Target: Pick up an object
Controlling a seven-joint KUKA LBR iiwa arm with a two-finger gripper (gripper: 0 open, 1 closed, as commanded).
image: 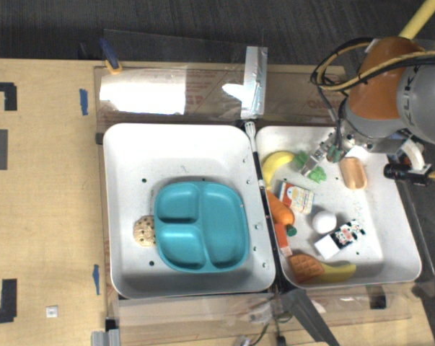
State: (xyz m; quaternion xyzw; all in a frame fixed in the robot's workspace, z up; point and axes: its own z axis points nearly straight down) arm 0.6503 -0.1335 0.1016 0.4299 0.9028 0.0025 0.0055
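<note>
The grey arm with its orange band (pixel 379 85) reaches in from the right over the right bin (pixel 397 262). My gripper (pixel 326 152) hangs low at the bin's back, just above a small green toy (pixel 315 171) and beside a yellow lemon-like fruit (pixel 276 163). A tan sausage-shaped piece (pixel 353 172) lies just to the gripper's right. Nearer the front lie a small orange-and-white carton (pixel 297 196), a carrot (pixel 280 211), a white egg (pixel 323 221), a black-and-white toy (pixel 348 233), a white block (pixel 327 247), a brown pastry (pixel 305 265) and a banana (pixel 338 269).
The left bin (pixel 123 150) holds a teal divided plate (pixel 200 225) and a round cookie (pixel 144 231) at the plate's left. A clear plastic sheet (pixel 174 89) and a metal bracket (pixel 254 81) stand behind the bins. Cables loop near the arm's wrist.
</note>
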